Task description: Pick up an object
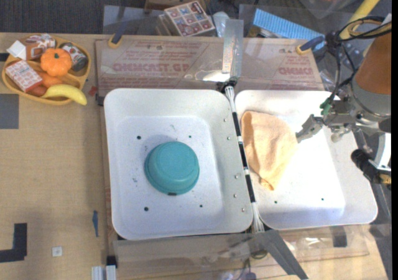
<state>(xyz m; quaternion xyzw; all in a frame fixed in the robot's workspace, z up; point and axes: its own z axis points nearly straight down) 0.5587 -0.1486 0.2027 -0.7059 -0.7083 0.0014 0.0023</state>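
Orange cloth (267,148) lies crumpled along the left side of the right bin (323,204), long axis running front to back. Gripper (321,124) hangs just to its right with fingers spread, gripping nothing, so it'd need to shift left.

In the left bin (118,148), the teal bowl (172,167) takes the middle; you have bare floor all around it. In the right bin (348,210), the yellow cloth (267,147) lies against the divider wall, leaving you the right half and front open.
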